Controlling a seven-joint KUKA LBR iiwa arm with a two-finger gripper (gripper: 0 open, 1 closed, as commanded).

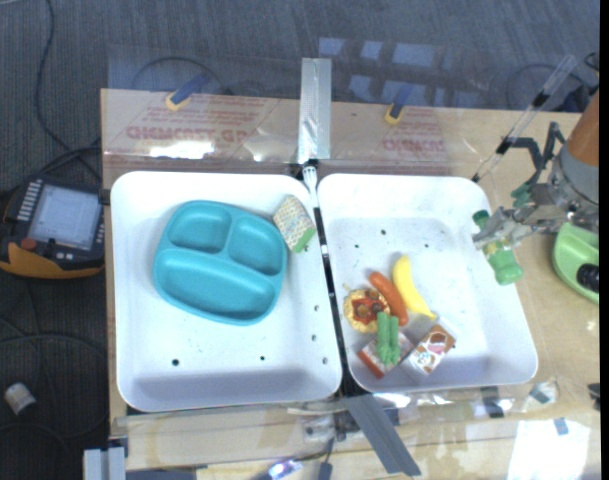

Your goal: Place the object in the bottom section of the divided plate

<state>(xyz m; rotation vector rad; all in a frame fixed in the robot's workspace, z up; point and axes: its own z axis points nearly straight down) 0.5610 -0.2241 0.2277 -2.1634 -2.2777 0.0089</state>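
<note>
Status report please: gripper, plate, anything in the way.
Gripper at right bin's right rim, finger state unclear. Blue divided plate in left bin, sections bare. Small packet beside the plate's upper right edge.

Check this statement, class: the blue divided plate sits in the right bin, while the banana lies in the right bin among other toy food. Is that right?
One detail is wrong. The camera view shows the blue divided plate in the left bin, not the right one. The rest stands: the banana lies in the right bin among other toy food.
</note>
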